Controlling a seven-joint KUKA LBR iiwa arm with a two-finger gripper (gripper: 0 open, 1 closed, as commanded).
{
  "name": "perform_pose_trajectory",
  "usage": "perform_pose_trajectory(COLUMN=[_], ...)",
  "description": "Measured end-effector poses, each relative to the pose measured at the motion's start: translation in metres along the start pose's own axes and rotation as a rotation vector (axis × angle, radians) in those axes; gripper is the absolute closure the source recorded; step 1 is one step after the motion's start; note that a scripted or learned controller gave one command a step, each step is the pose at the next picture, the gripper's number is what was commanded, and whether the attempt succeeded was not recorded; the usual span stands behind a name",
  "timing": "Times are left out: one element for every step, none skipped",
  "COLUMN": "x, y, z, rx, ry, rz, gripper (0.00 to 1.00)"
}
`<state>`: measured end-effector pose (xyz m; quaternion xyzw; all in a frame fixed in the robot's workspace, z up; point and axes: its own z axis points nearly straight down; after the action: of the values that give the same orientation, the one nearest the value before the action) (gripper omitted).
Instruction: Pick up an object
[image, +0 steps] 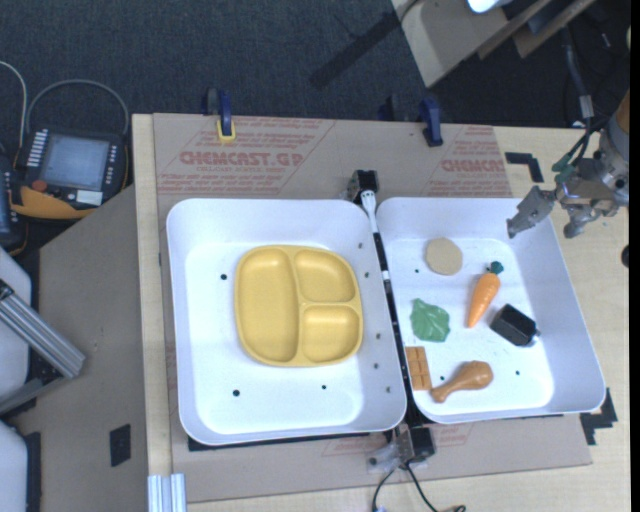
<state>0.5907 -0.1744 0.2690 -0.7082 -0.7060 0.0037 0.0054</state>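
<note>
The right bin (560, 290) holds several toy foods. A round tan cookie (443, 256) lies at the back and an orange carrot (484, 296) lies beside it. Nearer are a black block (514, 325), a green leaf (430, 320), a brown drumstick (465, 379) and a brown wafer (418, 368). My gripper (550, 220) hangs over the bin's far right corner, above and to the right of the carrot. Its fingers (526, 214) are open with nothing between them.
The left bin (200, 380) carries a yellow divided plate (298, 303) in its middle. A black ridge (380, 270) separates the two bins. Blue clamps (225, 110) hold the cardboard base at the back. A pendant with a screen (70, 165) lies off the bench at the left.
</note>
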Motion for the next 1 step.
perform_pose_trajectory(x=[0.0005], y=[0.0020], z=[-0.0068], rx=[-0.012], ry=[-0.003], rz=[-0.003], gripper=[0.00])
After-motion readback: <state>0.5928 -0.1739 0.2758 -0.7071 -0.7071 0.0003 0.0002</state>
